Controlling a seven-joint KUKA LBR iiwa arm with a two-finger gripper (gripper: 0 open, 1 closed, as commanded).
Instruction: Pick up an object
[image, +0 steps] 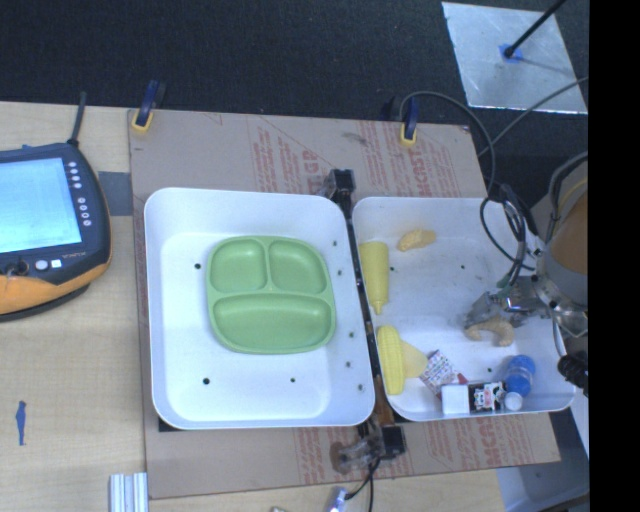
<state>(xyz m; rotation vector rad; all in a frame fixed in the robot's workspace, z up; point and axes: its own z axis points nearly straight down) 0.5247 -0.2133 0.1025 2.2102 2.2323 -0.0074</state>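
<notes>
Green divided plate (270, 295) centred in the left bin (170, 390). In the right bin (450, 215) — a yellow corn piece (375, 275) along the left wall, a second corn piece (390, 358) below it, a pale yellow lump (416, 239) near the far edge, a tan object (490, 328) at the right side, wrappers and a small box (465, 395) plus a blue bottle (518, 378) by the near right corner. Gripper (503, 303) low over the tan object, just touching or beside it — cannot tell.

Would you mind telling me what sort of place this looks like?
Probably a robotics lab bench: two white bins on clamped cardboard, a teach pendant beside them, and toy food like the corn.
</notes>
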